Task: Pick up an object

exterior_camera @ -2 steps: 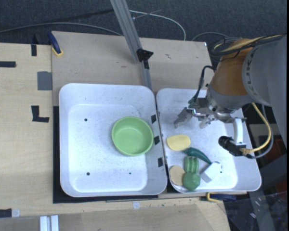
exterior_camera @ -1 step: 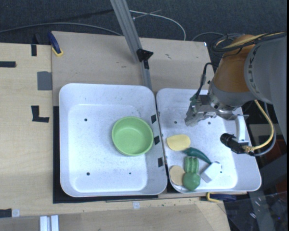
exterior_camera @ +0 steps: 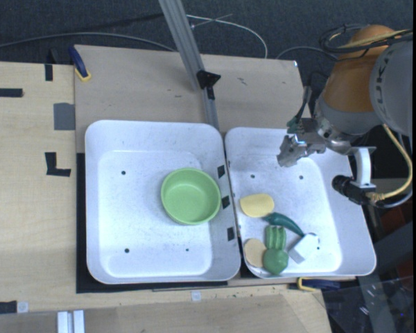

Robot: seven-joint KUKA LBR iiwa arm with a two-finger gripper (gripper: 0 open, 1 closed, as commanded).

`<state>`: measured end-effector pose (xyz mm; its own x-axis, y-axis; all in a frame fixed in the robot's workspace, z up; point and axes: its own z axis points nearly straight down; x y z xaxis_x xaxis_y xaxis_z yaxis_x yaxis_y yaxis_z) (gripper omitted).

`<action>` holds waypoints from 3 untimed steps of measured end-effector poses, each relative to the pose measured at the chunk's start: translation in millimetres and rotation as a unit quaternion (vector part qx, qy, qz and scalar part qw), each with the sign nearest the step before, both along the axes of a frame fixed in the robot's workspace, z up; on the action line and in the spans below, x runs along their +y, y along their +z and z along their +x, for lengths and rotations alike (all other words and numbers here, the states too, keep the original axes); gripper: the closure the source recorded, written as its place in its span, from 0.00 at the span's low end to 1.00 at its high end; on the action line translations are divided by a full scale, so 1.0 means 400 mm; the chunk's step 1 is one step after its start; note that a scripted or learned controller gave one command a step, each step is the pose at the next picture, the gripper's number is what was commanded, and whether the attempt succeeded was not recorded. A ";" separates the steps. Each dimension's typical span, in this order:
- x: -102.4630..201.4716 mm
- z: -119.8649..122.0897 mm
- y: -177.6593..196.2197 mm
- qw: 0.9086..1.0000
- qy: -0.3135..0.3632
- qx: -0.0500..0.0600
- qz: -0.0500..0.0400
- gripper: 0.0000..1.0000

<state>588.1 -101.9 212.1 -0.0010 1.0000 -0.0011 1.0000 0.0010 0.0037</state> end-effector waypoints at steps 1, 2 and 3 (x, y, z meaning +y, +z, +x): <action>0.000 0.002 0.096 1.000 0.000 0.000 0.000 1.00; 0.121 -0.024 0.086 1.000 0.002 0.003 0.001 1.00; 0.269 -0.017 0.095 1.000 0.003 0.002 0.002 1.00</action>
